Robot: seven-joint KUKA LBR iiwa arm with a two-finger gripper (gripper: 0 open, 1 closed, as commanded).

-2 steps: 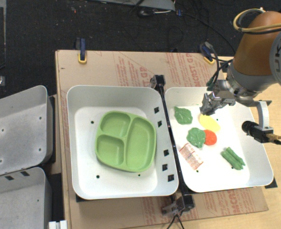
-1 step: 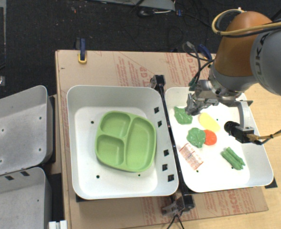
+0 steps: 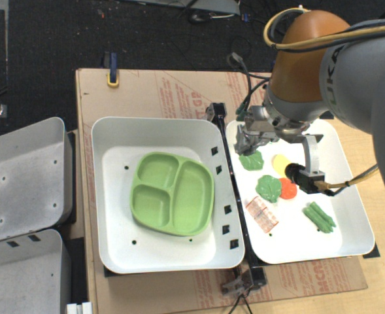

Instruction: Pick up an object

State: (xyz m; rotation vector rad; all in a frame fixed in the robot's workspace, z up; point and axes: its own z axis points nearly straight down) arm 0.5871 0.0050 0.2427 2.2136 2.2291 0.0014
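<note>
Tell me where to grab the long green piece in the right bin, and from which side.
Take the long green piece across its narrow width near the middle, coming straight down from above. It lies flat and diagonal on the right bin, with bare floor along both long sides, so the fingers should turn to straddle that diagonal.

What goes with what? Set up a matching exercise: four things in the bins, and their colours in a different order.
Things:
1. divided plate
2. round piece
3. wrapped snack
4. oval piece

Colours:
A. yellow
B. light green
C. pink and white
D. orange-red

Pairs: 1-B, 2-D, 3-C, 4-A
</note>
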